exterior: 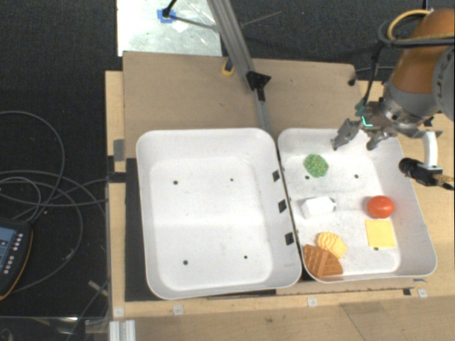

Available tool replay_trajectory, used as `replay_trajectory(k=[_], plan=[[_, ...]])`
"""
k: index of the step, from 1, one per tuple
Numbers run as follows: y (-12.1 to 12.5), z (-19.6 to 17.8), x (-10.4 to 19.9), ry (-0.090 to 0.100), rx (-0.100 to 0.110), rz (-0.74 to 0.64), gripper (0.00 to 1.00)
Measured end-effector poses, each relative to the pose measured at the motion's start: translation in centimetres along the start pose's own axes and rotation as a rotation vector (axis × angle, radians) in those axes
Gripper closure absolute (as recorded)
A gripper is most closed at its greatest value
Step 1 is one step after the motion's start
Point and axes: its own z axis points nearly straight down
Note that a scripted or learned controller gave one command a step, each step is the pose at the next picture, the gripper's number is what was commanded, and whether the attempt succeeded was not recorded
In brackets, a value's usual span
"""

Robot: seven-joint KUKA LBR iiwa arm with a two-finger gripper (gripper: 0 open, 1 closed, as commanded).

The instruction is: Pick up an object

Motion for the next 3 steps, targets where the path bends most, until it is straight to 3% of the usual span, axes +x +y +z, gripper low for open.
replay_trajectory(k=[1, 3], plan=[[0.1, -0.3, 0.0, -0.002, -0.004, -0.002, 0.00], [0.2, 9.8, -0.6, 0.001, -0.007, 0.003, 0.00]])
